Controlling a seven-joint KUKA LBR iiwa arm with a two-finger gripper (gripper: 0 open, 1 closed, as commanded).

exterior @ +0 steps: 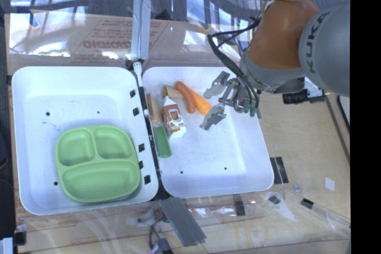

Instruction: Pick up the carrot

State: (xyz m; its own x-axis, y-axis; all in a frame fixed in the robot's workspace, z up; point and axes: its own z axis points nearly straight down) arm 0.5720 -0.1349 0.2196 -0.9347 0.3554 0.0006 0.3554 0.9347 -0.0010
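An orange carrot lies slanted in the upper middle of the right bin. My gripper hangs just to its right, above the bin floor, fingers spread apart and nothing between them. One fingertip points down-left near the carrot's lower end. The grey arm with its orange band comes in from the upper right.
Left of the carrot lie a small orange-and-white carton, a beige piece, a brown stick and a green item against the bin's left wall. A green divided plate sits in the left bin.
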